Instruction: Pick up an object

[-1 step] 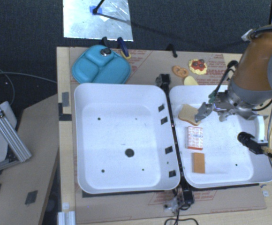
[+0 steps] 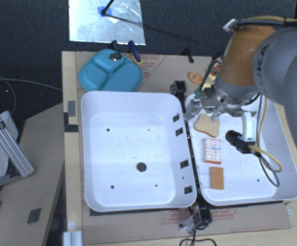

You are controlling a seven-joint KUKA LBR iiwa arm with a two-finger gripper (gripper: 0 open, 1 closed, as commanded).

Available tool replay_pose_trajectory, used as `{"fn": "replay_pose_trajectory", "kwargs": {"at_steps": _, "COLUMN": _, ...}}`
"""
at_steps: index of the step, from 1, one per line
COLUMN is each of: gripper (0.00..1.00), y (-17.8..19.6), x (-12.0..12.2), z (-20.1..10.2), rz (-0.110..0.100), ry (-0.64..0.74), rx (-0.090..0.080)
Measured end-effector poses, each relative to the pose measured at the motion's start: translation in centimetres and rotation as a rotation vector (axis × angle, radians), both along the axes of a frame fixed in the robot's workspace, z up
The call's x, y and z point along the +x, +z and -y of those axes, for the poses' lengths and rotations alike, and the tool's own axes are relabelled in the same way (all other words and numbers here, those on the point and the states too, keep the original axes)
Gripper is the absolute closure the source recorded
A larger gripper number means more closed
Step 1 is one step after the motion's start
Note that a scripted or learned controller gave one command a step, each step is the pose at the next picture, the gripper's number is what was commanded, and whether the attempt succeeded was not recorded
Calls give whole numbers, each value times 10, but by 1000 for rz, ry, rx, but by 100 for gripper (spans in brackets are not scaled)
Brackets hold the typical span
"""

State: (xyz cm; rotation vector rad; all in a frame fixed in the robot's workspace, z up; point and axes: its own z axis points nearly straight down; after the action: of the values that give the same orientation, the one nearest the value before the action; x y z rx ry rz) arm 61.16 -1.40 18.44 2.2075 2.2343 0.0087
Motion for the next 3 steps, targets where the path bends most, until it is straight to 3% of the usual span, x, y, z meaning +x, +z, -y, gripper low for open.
{"fn": "replay_pose_trajectory", "kwargs": {"at_steps": 1, "gripper": 0, "y": 0, "x": 7, "z": -69, "rz": -1, "ry": -1, "rx": 0}}
{"fn": "replay_pose_trajectory", "kwargs": {"at_steps": 2, "gripper": 0, "y": 0, "x": -59, "z": -74, "rz": -8, "ry": -12, "rx": -3}}
{"fn": "replay_pose_trajectory", "kwargs": {"at_steps": 3, "gripper": 0, "y": 47, "x": -1, "z": -69, "rz": 5, "ry": -7, "rx": -3}}
